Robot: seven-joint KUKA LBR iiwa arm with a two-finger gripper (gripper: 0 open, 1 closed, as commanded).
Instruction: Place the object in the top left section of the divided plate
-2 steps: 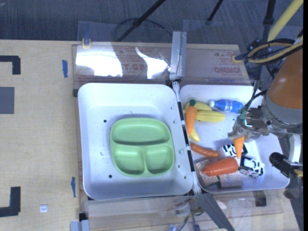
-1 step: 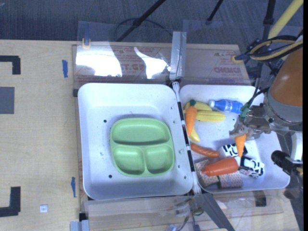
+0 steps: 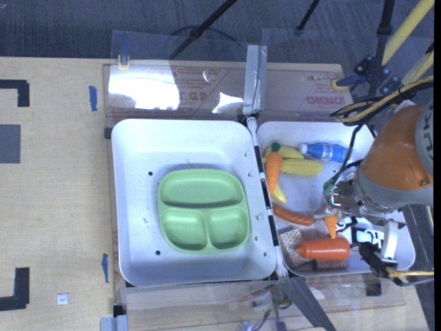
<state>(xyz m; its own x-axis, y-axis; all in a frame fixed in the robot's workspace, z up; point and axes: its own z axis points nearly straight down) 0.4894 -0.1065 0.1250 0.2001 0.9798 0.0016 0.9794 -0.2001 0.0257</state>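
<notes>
Nearest me in the right bin (image 3: pixel 406 254) lies a red sausage (image 3: pixel 324 249), next to a waffle-patterned piece (image 3: pixel 289 241) tucked in the bottom corner. Just above them the gripper (image 3: pixel 336 221) is down low in the bin, the arm (image 3: pixel 396 158) looming over from the right, and something small and orange (image 3: pixel 331 225) sits right at its tip. I can't tell whether it is pinched or merely under the tool, and I can't tell how the jaws stand, since the wrist hides them. I reckon the arm is this low because it is trying for a pick, so that orange bit is my guess for the object. A red chilli (image 3: pixel 295 217) lies touching distance to its left. Further back, a carrot (image 3: pixel 273 171), corn (image 3: pixel 298 166), a banana (image 3: pixel 278 194) and a blue bottle (image 3: pixel 325 151) crowd the far end. Over in the left bin (image 3: pixel 131 185) the green plate (image 3: pixel 203 209) waits, with nothing in its sections. Its long section runs across the far side, so I'd aim for that section's left end.
</notes>
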